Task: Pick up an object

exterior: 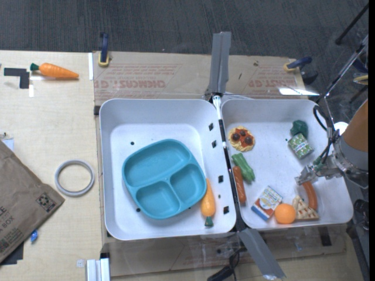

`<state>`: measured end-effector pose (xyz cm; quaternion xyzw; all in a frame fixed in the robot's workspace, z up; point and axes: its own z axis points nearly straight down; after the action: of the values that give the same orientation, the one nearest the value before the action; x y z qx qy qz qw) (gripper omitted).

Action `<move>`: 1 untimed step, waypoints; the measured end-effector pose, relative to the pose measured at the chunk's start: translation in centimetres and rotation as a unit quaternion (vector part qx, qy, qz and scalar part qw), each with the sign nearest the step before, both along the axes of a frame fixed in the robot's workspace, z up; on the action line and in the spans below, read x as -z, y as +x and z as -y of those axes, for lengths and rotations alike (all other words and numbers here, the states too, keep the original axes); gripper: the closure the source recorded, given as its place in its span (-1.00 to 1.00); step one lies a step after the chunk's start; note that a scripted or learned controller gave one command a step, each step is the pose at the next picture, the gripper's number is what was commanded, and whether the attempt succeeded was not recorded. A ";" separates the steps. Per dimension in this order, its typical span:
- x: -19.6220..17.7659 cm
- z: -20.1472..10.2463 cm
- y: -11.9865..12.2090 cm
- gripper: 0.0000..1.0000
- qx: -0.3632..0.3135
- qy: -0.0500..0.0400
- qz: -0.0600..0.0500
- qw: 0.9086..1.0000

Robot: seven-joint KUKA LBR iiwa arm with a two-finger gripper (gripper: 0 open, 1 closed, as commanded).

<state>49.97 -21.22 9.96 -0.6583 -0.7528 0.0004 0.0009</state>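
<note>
Hovering low at the right white bin's (281, 105) right side, metal pincer (310, 174); grip state impossible to tell. Just below it, small reddish-brown sausage (310, 195).

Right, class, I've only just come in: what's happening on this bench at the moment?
A robot arm reaches in from the right, its hand low over the right bin, just above a sausage near the bin's right side. Nothing is visibly held. That bin also has an orange, a small pizza and other toy food. The left bin holds a blue tray with a carrot beside it.
</note>
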 end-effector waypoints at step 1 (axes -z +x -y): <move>-8.4 -8.6 5.9 1.00 -0.084 -0.001 0.001 0.996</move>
<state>55.90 -12.64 18.37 -0.5928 -0.8054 0.0005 -0.0001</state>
